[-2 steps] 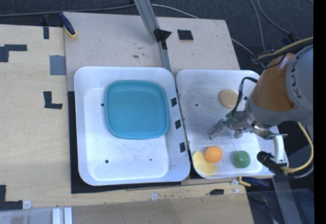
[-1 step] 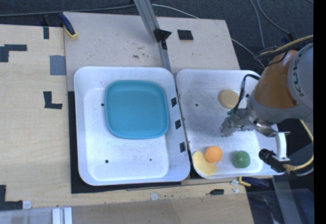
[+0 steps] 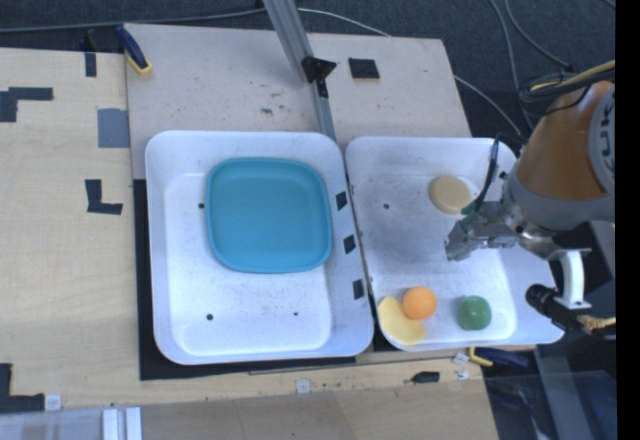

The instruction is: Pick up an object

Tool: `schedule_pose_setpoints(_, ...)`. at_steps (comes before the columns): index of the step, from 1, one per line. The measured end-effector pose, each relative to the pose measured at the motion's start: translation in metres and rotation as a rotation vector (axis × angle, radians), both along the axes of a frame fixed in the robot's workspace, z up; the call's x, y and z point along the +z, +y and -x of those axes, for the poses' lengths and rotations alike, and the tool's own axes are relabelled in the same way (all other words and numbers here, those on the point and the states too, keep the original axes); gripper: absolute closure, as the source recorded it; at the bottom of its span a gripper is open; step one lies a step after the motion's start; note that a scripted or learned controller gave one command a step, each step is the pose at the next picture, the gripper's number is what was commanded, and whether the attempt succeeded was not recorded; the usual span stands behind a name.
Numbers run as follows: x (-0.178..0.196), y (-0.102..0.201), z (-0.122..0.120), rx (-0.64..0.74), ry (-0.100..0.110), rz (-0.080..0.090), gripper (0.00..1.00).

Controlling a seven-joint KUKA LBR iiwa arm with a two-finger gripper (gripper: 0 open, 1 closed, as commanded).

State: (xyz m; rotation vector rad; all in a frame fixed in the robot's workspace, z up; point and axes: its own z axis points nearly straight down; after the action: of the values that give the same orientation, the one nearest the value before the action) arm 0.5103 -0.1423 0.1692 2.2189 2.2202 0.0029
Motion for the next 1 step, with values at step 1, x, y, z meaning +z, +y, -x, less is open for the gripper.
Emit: schedule_pose_setpoints(1, 0.0523, 0.0078, -0.0079, 0.001, -0.001, 0.000, 1.00)
